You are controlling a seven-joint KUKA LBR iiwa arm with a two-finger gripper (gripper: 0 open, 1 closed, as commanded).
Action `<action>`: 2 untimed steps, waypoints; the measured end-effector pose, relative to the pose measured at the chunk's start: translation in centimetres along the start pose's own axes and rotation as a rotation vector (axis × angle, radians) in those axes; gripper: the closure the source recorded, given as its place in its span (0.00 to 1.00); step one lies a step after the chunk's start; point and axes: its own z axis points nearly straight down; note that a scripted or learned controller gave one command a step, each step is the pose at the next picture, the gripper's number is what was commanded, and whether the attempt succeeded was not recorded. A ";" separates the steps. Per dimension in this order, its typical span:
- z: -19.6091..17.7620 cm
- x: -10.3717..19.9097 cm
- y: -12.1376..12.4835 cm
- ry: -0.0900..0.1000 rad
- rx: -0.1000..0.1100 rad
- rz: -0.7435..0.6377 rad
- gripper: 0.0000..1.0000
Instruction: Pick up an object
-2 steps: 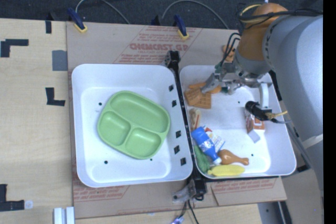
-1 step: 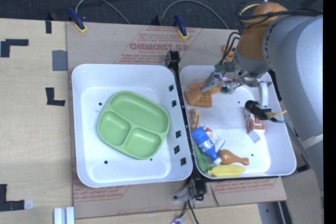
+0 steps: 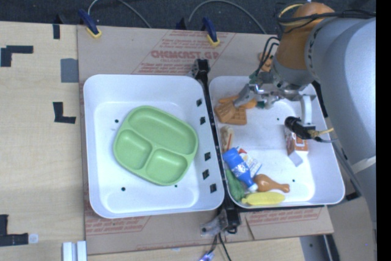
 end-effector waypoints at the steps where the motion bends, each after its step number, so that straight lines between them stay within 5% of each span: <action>1: 0.0 0.0 0.0 0.000 0.000 0.000 0.00; 2: 0.4 0.0 -0.2 -0.001 0.009 0.000 0.00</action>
